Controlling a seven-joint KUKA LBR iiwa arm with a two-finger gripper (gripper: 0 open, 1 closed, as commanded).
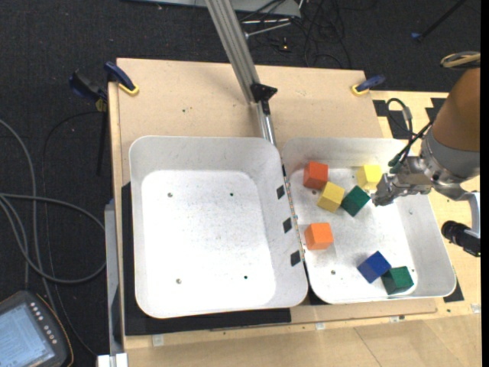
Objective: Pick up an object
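Nearest, a green cube (397, 280) and blue cube (374, 266) are seen in the right bin (432, 239). Arm is reached in from right, gripper (380, 197) beside another green block (355, 201); grip state cannot be told.

one fixed eye above the surface

we look down from one high, slanted camera, far enough back to take in the whole surface (229, 90), both white bins (206, 220) side by side, and dark floor with cables around it. the arm (458, 128) enters from our right edge.
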